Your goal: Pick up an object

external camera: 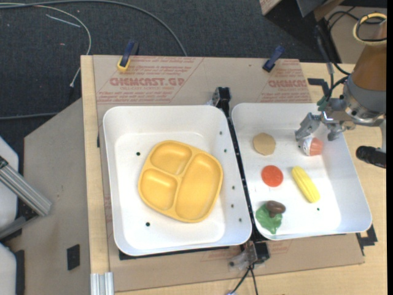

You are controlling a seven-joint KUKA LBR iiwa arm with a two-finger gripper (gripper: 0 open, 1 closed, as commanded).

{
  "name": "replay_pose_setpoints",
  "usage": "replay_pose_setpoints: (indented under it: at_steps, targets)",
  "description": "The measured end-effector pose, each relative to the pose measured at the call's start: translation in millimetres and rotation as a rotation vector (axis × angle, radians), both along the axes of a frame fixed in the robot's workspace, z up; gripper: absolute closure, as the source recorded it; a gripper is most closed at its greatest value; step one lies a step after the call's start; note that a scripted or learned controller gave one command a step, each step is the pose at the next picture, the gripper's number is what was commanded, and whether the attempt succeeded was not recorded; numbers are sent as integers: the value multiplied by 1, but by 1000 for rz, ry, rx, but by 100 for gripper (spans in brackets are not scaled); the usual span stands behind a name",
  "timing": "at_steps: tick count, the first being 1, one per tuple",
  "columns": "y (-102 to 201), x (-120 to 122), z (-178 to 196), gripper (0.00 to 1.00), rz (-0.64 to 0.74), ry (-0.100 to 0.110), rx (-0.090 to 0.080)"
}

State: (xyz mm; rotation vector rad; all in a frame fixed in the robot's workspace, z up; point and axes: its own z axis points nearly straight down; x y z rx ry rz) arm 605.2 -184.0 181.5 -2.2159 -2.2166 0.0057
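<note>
Down at the lower right of the frame you have a green-and-brown piece (270, 216), then a yellow corn (305, 184) and red disc (272, 176) — farther up, the gripper (314, 135) hangs over a red-white object (314, 146); finger state can't be told.

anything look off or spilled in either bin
Nothing stands out. The yellow divided plate sits flat in the left bin. The cookie, tomato, corn and green-and-brown piece lie apart in the right bin.
</note>
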Motion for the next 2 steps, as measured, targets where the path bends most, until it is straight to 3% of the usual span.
replay_pose_setpoints:
  at_steps: [2]
  targets:
    - [10, -9, -100, 0, 0, -1, 0]
